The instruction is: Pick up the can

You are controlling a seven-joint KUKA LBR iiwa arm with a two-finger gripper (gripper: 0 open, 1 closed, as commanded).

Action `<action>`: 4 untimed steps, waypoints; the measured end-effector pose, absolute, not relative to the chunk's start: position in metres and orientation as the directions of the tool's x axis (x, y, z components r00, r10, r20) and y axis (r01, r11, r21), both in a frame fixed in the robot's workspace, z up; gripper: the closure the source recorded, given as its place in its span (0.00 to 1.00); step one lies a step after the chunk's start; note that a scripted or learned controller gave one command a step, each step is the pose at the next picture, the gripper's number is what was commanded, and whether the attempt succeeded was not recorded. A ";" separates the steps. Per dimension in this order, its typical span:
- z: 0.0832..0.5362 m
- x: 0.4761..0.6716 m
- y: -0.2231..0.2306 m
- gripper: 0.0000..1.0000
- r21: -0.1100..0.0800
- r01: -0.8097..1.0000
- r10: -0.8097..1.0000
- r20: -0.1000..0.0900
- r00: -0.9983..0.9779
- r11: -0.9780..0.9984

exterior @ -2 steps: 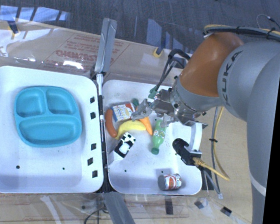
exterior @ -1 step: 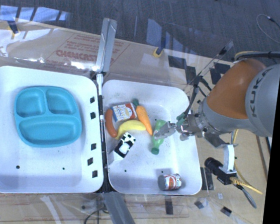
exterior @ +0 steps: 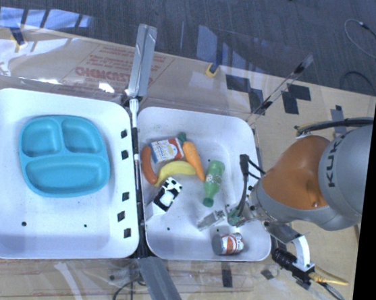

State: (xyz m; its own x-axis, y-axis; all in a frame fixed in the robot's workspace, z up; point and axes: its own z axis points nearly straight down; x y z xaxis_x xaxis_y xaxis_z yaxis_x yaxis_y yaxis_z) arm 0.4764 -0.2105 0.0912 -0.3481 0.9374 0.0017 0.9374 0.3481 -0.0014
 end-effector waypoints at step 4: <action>0.092 0.477 -0.211 0.00 0.000 0.953 0.953 0.000 -0.304 0.304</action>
State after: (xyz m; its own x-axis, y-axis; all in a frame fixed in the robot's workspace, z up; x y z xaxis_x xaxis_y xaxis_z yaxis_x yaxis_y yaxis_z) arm 0.4769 -0.2107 0.0922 -0.3037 0.9528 0.0004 0.9528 0.3037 0.0002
